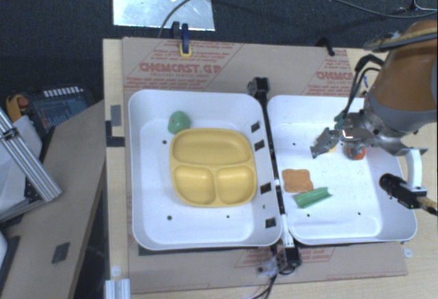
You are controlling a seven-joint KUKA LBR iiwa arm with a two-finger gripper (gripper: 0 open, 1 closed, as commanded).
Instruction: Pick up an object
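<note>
In the right bin (pixel 342 226) lie a flat orange piece (pixel 297 180) and a green strip (pixel 312 196) just below it, both near the bin's left side. A small round orange-red object (pixel 355 151) sits farther right, partly hidden under the arm's wrist. My gripper (pixel 331 139) hangs low over the upper middle of the right bin, up and to the right of the flat orange piece and just left of the round object. I see nothing clearly held in it.
The left bin (pixel 147 222) holds a yellow divided plate (pixel 211 166) and a small green lump (pixel 179 121) at the plate's upper left. A black divider with clips (pixel 268 147) runs between the bins. The arm's grey and orange body (pixel 407 85) overhangs the right bin's right side.
</note>
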